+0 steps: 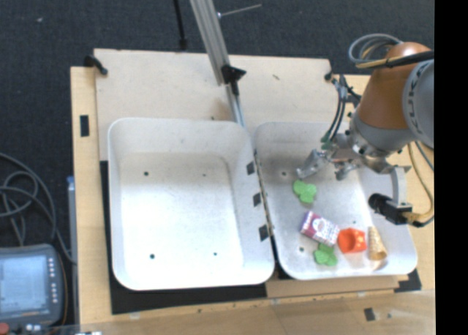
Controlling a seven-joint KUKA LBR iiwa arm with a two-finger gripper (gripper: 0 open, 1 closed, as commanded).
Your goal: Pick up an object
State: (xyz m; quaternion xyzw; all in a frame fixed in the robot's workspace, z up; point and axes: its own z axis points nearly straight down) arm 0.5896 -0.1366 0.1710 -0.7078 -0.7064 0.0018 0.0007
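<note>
Your gripper [322,164] hangs over the right bin [278,143], jaws spread and holding nothing, just beyond the green piece [306,192].

A robotics lab: a pale wooden bench [205,70] stands on dark carpet [73,4], a slanted aluminium mast [206,15] clamped at its far edge, grey cables [22,187] and a handheld control pendant [28,286] beside its left edge.

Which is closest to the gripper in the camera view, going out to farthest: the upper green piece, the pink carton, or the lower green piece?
Measured from the gripper:
1. Upper green piece, just below the gripper, in the right bin.
2. Pink carton, farther down, mid-bin.
3. Lower green piece, near the bin's front edge, beside the orange object.
</note>
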